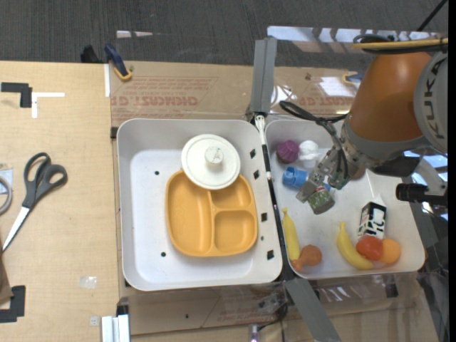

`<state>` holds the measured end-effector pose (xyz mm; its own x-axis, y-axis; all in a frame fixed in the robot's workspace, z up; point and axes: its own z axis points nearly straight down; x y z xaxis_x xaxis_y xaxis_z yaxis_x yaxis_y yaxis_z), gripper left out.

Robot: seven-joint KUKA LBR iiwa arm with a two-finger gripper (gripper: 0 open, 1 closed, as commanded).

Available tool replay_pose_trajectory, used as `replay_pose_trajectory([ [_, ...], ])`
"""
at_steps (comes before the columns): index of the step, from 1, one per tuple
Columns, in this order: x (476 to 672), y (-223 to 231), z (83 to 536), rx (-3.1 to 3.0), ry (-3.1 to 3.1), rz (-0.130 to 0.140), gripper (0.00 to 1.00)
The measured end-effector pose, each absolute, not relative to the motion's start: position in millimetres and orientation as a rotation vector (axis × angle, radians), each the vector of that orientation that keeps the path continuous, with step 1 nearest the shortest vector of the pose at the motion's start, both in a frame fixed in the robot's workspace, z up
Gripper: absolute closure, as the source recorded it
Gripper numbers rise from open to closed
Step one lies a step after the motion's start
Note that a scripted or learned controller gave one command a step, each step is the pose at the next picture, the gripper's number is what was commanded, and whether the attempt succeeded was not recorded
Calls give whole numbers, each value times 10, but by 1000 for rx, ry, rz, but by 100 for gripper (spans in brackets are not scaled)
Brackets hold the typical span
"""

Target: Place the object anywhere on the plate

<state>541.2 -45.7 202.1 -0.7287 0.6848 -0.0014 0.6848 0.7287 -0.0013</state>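
Note:
A yellow divided plate [210,223] lies in the left bin [135,212]. A white round lid-like piece [211,161] rests over the plate's far edge. My gripper [319,194] hangs over the middle of the right bin [335,226], just right of a blue cup [293,177]. Toy items lie around it: a purple bunch [287,149] and a small white piece [308,149] at the far side, and a black-and-white carton [372,219] to the right. A dark shape sits at the gripper's tip, and I cannot make out whether it is a held item.
Near the right bin's front lie a long yellow piece [291,235], an orange ball [309,256], a banana [349,248], a red tomato [369,247] and an orange fruit [390,249]. Scissors [35,184] lie on the bench at the far left.

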Motion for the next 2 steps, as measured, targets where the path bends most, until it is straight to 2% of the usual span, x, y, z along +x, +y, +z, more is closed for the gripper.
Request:
replay_pose_trajectory([
  [1,5412,-458,2022,1157,2920,-2,0],
  [2,5424,-462,2109,1156,2918,-3,100],
])
